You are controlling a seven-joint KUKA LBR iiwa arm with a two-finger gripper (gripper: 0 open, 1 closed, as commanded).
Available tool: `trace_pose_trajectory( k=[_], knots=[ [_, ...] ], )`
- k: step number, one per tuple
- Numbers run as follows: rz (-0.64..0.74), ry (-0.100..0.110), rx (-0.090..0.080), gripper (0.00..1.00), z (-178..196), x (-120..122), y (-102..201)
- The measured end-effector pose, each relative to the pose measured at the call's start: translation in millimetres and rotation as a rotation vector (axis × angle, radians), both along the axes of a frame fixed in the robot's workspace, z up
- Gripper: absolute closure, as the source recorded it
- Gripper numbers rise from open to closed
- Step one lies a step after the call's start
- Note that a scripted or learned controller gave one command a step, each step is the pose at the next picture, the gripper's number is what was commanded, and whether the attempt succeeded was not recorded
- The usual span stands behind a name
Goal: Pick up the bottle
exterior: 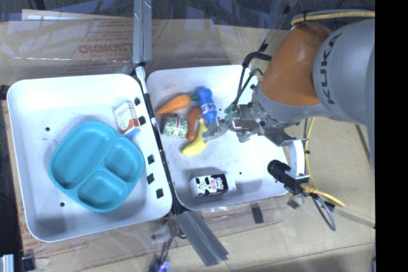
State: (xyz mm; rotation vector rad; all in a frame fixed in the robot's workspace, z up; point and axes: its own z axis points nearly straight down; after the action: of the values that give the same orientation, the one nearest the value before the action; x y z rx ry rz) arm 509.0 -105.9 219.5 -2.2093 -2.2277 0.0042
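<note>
We saw the grey arm with its orange band (290,70) reach in from the right over the right-hand shallow white bin (255,181), with the two-finger gripper (220,126) low among the cluster of items at that bin's left-centre. The blue plastic bottle with a white label (206,105) lay in that cluster, tilted, its cap end pointing toward the far wall, just up and left of the gripper tip. Whether the metal fingers were spread or closed we could not tell, since they blurred into the clutter, and nothing showed plainly between them. Beside the bottle lay an orange carrot-shaped toy (173,104), pointing left, and below it a second orange-red elongated piece (192,122), a small green-and-white can (173,128) lying on its side, and a yellow banana-shaped toy (194,146), which seemed to touch the gripper's lower side. Nearer the front wall of the same bin, well apart from the cluster, sat a small black-and-white patterned box (211,184). In the left-hand shallow white bin (38,99) rested a turquoise divided plastic plate (95,165), and near its upper right edge stood a small white carton with red print (125,116).
</note>
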Motion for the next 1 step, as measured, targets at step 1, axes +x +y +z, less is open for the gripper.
trace_pose_trajectory(
  k=[1],
  knots=[
    [0.057,-0.003,-0.001,0.00,7.5,53.4,-46.8]
  ],
)
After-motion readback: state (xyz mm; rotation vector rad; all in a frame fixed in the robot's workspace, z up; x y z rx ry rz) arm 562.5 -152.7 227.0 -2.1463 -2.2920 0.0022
